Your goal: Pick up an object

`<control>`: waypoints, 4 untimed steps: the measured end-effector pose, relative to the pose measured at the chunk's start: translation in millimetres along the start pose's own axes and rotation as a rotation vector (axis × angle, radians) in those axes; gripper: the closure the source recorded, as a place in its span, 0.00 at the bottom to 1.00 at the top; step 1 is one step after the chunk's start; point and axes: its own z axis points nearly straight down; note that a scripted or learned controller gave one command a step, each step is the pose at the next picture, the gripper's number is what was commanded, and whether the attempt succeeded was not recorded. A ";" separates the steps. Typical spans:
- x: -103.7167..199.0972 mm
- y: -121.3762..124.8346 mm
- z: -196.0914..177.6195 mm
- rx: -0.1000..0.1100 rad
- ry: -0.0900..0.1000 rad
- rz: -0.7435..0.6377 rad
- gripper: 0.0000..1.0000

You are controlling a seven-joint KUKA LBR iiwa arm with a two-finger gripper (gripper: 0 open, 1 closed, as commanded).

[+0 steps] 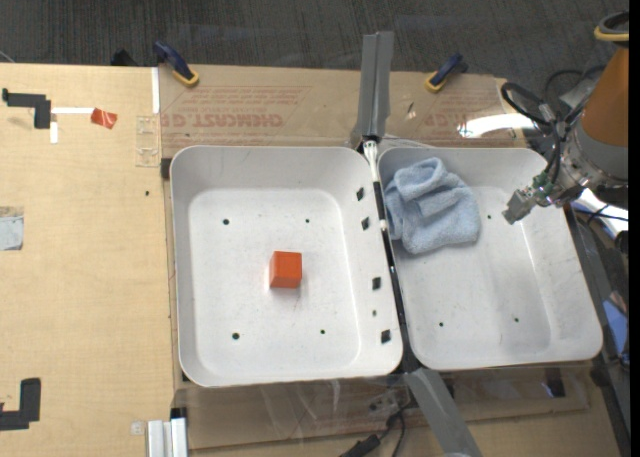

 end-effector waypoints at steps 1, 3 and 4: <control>49.3 -55.0 -1.6 0.001 0.001 -0.061 1.00; 46.7 8.3 -19.2 0.002 0.000 0.071 1.00; 7.7 101.6 -23.2 0.001 -0.001 0.009 1.00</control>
